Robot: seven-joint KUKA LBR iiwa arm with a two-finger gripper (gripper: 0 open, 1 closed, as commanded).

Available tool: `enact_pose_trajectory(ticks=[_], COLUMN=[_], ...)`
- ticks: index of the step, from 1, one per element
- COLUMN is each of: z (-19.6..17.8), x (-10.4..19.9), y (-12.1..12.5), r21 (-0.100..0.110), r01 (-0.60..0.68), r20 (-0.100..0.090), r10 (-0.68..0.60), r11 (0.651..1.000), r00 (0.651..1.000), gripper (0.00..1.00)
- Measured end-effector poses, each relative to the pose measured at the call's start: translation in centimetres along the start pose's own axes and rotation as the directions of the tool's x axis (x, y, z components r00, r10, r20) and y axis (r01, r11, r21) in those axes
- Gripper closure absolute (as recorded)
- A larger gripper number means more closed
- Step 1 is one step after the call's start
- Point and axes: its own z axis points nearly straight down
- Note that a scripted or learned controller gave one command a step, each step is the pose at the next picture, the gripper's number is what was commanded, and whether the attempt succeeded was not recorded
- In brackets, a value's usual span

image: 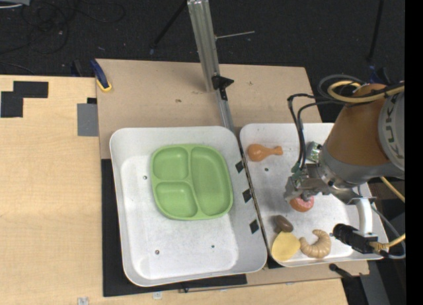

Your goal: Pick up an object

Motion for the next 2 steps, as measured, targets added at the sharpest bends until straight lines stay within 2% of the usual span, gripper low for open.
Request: enact_pose_trajectory(ticks=[2], z=[-9.6], x=[-0.8], y=[0.3], r21=[-0.002], r01=[0.0], r20=[0.001], r10=[0.0], r11=[1.0], r00=[1.0], gripper=[1.0])
